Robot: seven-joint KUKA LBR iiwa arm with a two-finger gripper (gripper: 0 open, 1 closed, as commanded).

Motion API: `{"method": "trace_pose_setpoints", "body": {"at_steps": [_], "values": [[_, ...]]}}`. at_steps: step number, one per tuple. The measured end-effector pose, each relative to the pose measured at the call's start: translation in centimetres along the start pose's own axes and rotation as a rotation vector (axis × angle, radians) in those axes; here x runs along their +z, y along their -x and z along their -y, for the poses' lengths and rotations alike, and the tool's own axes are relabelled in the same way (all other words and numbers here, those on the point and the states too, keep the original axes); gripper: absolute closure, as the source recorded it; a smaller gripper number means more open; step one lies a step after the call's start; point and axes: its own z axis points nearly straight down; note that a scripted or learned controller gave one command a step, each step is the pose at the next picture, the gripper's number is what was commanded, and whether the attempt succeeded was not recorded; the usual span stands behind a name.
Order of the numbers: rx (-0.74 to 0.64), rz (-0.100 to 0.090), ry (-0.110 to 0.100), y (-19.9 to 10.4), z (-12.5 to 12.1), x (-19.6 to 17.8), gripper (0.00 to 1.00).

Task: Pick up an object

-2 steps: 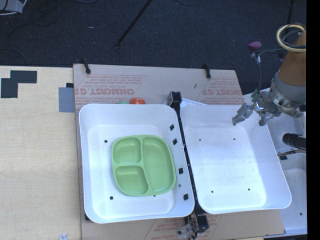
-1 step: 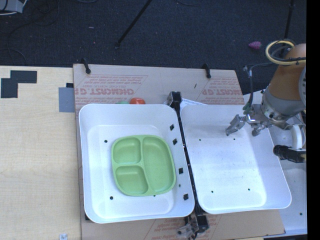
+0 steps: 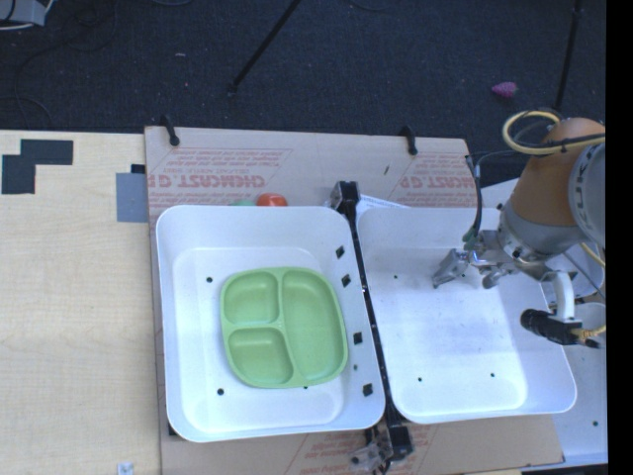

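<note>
I see a pale green plate (image 3: 284,327) with three compartments, lying flat in the middle of the left bin (image 3: 188,265). An orange object (image 3: 271,201) peeks over that bin's far rim. My gripper (image 3: 465,268) sits over the right bin (image 3: 465,364), far side, fingers spread wide with nothing between them.

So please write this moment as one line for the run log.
gripper: over right bin, holds nothing | plate: green, flat in left bin, untouched | pick: not yet done
</note>
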Motion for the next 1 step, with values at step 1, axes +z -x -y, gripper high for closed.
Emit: {"method": "trace_pose_setpoints", "body": {"at_steps": [1], "values": [[0.001,0.001,0.001,-0.15,0.02,2.60,0.00]]}}
